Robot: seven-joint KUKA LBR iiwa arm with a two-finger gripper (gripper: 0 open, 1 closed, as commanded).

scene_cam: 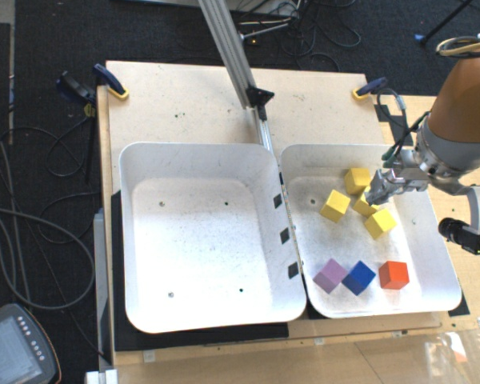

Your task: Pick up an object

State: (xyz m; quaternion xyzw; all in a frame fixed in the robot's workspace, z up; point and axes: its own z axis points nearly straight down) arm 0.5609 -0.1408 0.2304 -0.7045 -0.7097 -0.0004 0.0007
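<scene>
Several blocks lie in the right bin (432, 290). Yellow blocks sit at the back: one (334, 205) to the left, one (356, 179) farthest back, one (380, 222) to the right, and a small one (363, 207) among them. A purple block (330, 276), a blue block (358, 278) and an orange-red block (394, 274) stand in a row near the front. My gripper (377, 198) reaches in from the right and hangs low among the yellow blocks, just above the small one. Its tips blend with the blocks.
The left bin (144, 238) stands beside the right one, with a shared ridge between them. A grey metal pole (228, 42) slants down from the back to the bins' junction. Clamps (110, 82) hold the board's back corners.
</scene>
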